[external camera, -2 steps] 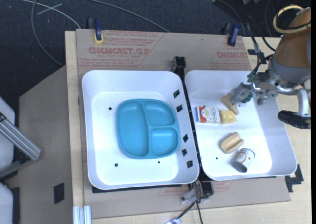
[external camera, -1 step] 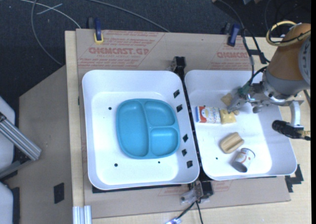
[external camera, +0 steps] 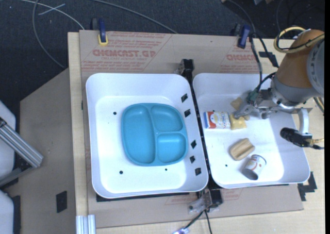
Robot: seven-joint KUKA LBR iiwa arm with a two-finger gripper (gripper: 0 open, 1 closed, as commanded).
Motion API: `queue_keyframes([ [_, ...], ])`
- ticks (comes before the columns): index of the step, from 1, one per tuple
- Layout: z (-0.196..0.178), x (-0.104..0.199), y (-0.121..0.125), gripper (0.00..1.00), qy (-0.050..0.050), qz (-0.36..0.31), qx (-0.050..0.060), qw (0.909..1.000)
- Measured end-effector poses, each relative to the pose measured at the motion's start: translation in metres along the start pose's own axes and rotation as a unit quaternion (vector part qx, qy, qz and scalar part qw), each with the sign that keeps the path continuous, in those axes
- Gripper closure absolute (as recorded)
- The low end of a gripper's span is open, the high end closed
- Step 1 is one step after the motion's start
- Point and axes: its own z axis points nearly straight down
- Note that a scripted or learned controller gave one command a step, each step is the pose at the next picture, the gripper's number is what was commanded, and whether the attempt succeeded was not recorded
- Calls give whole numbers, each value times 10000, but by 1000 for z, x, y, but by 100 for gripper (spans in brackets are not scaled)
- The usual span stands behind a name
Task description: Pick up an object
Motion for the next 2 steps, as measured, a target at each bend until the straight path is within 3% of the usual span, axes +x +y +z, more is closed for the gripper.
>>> queue_keyframes([
  [1, -11, 1, 0, 100, 4, -5, -4, 10000],
  [2, -67, 0, -8, 100, 14, -4, 12, 10000],
])
